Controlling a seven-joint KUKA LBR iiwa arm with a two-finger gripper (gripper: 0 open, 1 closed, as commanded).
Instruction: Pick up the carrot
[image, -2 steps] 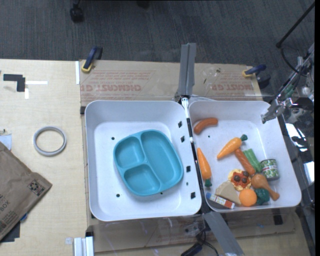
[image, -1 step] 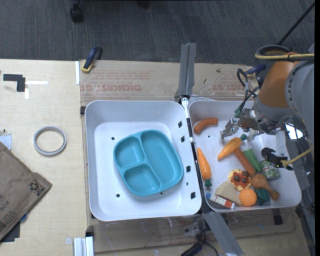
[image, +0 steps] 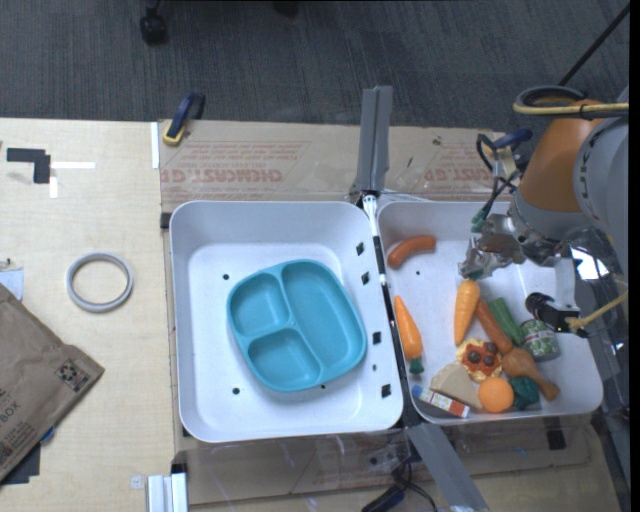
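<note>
An orange carrot (image: 465, 312) lies in the middle of the right bin (image: 440, 222), its length running near to far. A second orange carrot-like piece (image: 407, 330) rests along that bin's left wall. My gripper (image: 478, 262) hangs low over the bin, just past the far end of the middle carrot and very close to it. The grey arm with its orange band (image: 556, 170) reaches in from the right. From this angle the gripper's state cannot be made out.
Also in the right bin are a sausage (image: 411, 248), a red and a green long piece (image: 500, 322), a pizza slice (image: 468, 368), an orange (image: 495, 395), a drumstick (image: 530, 368) and a small can (image: 541, 341). The left bin holds a blue divided plate (image: 297, 325).
</note>
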